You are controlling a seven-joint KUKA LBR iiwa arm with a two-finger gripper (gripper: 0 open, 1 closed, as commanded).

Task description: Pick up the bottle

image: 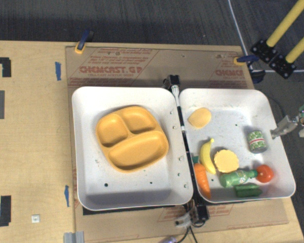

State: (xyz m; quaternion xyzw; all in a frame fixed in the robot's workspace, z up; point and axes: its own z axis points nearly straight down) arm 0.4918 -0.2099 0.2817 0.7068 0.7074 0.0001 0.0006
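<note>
The bottle (237, 177) is green with a pale label and lies on its side near the front of the right bin (228, 101), its neck pointing right toward a red tomato (264, 173). A yellow round piece (226, 161) touches it from behind, and a dark green piece (247, 190) lies just in front of it. My gripper (290, 125) hangs at the right rim of that bin, above and to the right of the bottle and well apart from it. Nothing is seen in its grasp.
The right bin also holds a green-labelled can (257, 140), a banana (207, 156), a carrot (201, 180) and a pale yellow lump (199, 117). An orange divided plate (133, 137) lies in the left bin (86, 151). Yellow-and-black stands (278, 39) rise at the back right.
</note>
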